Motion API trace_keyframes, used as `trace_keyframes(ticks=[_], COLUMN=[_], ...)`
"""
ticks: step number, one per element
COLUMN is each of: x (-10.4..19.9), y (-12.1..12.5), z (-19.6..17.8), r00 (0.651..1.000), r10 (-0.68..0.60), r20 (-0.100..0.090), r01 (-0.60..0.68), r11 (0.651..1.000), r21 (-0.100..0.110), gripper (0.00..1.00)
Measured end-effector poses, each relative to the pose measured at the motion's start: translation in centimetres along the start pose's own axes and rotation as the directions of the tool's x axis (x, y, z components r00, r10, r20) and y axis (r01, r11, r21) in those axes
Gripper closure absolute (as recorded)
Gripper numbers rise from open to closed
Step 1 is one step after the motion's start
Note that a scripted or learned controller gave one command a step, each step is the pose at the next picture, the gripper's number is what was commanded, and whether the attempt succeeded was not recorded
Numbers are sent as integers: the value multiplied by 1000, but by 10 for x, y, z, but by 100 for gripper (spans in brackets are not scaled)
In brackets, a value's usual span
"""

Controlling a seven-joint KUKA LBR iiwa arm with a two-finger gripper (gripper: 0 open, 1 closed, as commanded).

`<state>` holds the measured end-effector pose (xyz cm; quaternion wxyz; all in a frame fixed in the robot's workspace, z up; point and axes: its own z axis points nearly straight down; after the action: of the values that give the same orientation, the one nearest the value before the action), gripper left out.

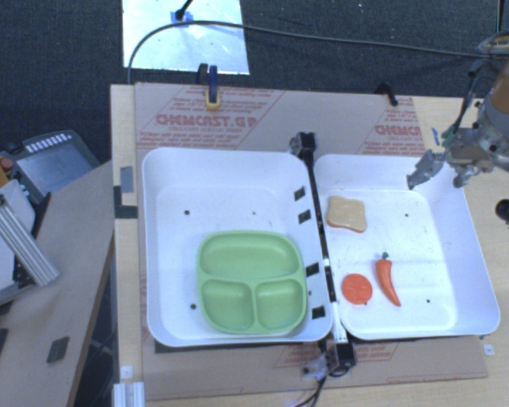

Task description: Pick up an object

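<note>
claw (pixel 442 168) seemingly spread, holding nothing, above right bin (pixel 467 253); board (pixel 237 117) reads "chemcast gp".

We see gripper (pixel 442 169) spread open above right bin (pixel 471 253) | toast (pixel 346 214), tomato (pixel 356 288), carrot (pixel 388 280) inside.

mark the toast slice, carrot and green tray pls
toast slice (pixel 346 214), camera view, centre of its top face
carrot (pixel 388 283), camera view, middle of the orange body
green tray (pixel 251 258), camera view, floor of its large compartment

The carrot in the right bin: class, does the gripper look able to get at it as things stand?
Probably yes. The carrot lies apart from the red disc and the bread slice, nothing over it; the gripper hovers above that bin's far edge.
</note>
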<state>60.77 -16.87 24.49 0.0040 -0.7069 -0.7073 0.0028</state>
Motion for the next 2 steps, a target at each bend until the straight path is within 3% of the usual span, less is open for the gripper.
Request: trace_keyframes(ticks=[1,2], x=[0,10], y=[2,7], z=[-7,46], r00=[1000,1000], r10=[-3,-5], r20=[2,1], r01=[3,5], r11=[1000,1000], r21=[-11,-8], gripper=[0,0])
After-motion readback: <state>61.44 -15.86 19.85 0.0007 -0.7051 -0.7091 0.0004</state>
